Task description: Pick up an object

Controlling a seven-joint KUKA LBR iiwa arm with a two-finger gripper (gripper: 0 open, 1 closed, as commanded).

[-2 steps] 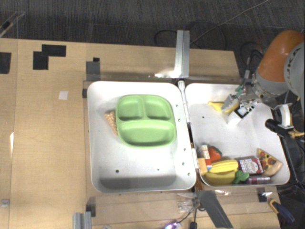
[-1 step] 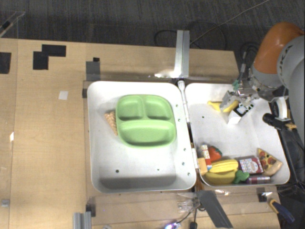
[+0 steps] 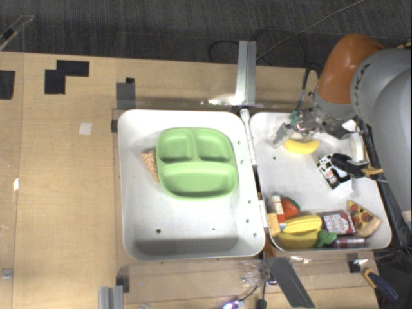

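Observation:
My gripper (image 3: 293, 131) hangs low over the back of the right bin (image 3: 309, 185). A flat yellow piece (image 3: 301, 147) lies on the bin floor just below and in front of it, close to the gripper or touching it. Along this bin's front edge lie a yellow banana (image 3: 300, 227), a red fruit (image 3: 290, 206), a small bottle (image 3: 277, 206), a red packet (image 3: 336, 223), a green piece (image 3: 327, 238) and a pizza slice (image 3: 364, 217).
The left bin (image 3: 187, 237) holds a green divided plate (image 3: 195, 161) with a tan, grainy piece (image 3: 150, 164) sticking out from under its left side. A metal post (image 3: 246, 69) stands behind the wall shared by the two bins.

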